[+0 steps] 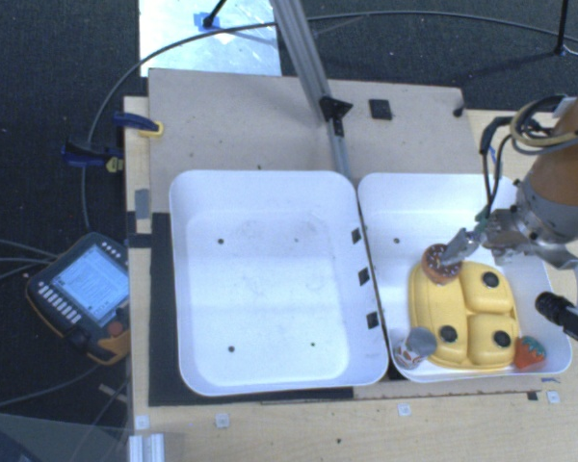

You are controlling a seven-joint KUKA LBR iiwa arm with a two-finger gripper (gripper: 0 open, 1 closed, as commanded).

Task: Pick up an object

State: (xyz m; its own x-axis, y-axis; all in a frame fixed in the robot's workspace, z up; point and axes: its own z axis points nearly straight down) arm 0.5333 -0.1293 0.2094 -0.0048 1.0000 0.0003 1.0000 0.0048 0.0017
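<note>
1. My gripper sits low in the right bin, tips right at the brown round donut-like toy; can't tell if they're apart or together.
2. Toy rests on the far-left corner of the yellow block tray. Not lifted, so I judge the pick not yet done: grasp and raise are left.
3. Yellow tray: glossy plastic, rounded lobes with dark studs.
4. Near it: small grey-capped piece on the near-left, red strawberry-like toy on the near-right.
5. Left bin: smooth white plastic, shallow, rounded corners.
</note>
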